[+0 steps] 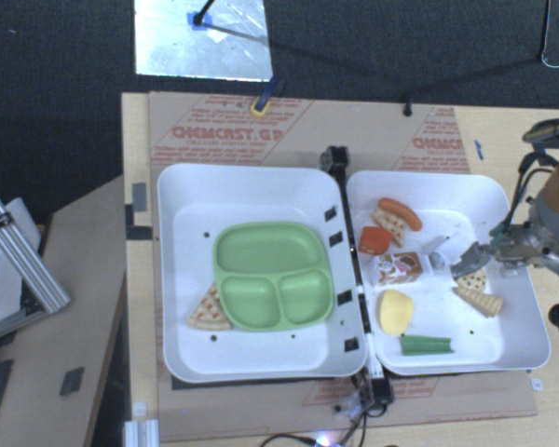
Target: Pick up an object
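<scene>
Dark carpet is seen around the bench (140,250), where cardboard printed "CHEMCAST GP" (228,133) underlies two white bins. The right bin (526,343) holds a hot dog (400,212) lying with its long axis from upper left to lower right, and a green bean (426,345) lying level. The hand (468,263) is poised over a waffle wedge (478,298); its grip cannot be determined. A green tray (270,276) occupies the left bin (182,250).

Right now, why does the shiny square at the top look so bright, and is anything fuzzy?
In the camera view the silver sheet on the dark floor bounces light back, so it glares pale; the two white bins are evenly lit with soft, faint shadows; the arm's gripper over the right bin looks a bit smeared, and small toy foods like the sausage are grainy rather than sharp.
</scene>
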